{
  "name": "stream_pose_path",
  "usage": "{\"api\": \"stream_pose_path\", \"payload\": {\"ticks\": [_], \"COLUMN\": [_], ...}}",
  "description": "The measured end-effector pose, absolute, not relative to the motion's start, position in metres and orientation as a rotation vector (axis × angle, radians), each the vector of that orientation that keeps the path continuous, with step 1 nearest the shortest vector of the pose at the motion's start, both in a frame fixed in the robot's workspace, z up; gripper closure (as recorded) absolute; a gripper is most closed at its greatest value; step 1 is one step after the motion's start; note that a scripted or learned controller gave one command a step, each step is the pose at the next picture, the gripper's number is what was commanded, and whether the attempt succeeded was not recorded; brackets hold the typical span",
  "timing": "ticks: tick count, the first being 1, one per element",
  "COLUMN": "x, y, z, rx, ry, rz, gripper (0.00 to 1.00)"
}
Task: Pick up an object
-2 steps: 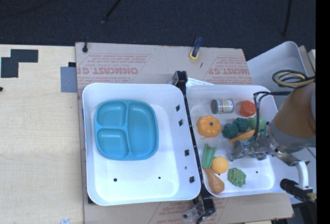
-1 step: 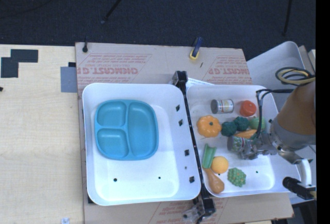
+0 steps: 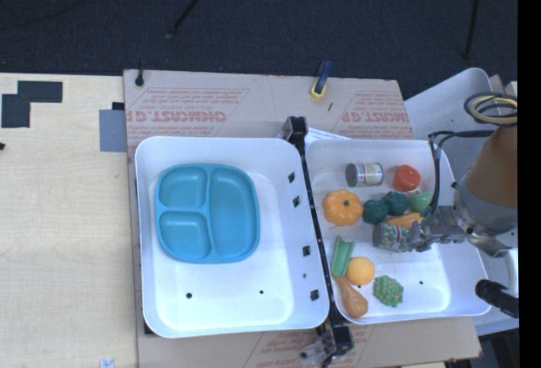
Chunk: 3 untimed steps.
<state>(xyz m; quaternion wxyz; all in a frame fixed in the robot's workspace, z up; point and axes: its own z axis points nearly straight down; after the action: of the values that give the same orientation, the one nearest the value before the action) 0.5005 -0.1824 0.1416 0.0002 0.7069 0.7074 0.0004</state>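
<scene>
Camera view, right bin (image 3: 461, 294): printed can (image 3: 389, 236) lying near the middle of the bin floor, slightly toward the right edge. Touching or just short of the gripper (image 3: 416, 238) at its right side; contact not resolvable. Not seen lifted off the floor. Gripper open-or-closed state: cannot be determined, tool end too dark and too small against the can. Grey arm (image 3: 490, 189) entering over the bin's right edge, with a black cable looped above it.

Small orange piece (image 3: 405, 221) resting against the can's upper edge. Two dark green bumpy items (image 3: 385, 207) just above the can, touching each other. Light green item (image 3: 420, 201) just beside them, toward the right edge. Orange pumpkin (image 3: 342, 207) to their left, near the bin's left edge.

Toward the far edge: silver tin (image 3: 363, 174) on its side and red tomato (image 3: 407, 178), apart from each other.

Toward the near edge: orange ball (image 3: 361, 271) below and left of the can. Green stick-shaped item (image 3: 341, 256) just beside the ball, along the left edge. Tan-orange elongated item (image 3: 352, 299) in the near left corner. Green knobbly cluster (image 3: 388, 290) near the ball, close to the near edge.

Left bin (image 3: 161, 307): blue divided plate (image 3: 207, 212) flat on the floor, toward the far left corner, three compartments facing up.

Both bins side by side on a cardboard sheet (image 3: 211, 108). Yellow and blue clamp (image 3: 320, 81) at the sheet's far edge.
</scene>
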Motion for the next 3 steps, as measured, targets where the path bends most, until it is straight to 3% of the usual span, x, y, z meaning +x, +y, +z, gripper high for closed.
{"api": "stream_pose_path", "payload": {"ticks": [2,3], "x": [0.499,0.507], "y": [-0.194,-0.151], "z": [0.229,0.231], "rx": [2.22,2.22], "ry": [2.221,2.228], "rz": [0.001,0.0], "gripper": [1.0,1.0]}}
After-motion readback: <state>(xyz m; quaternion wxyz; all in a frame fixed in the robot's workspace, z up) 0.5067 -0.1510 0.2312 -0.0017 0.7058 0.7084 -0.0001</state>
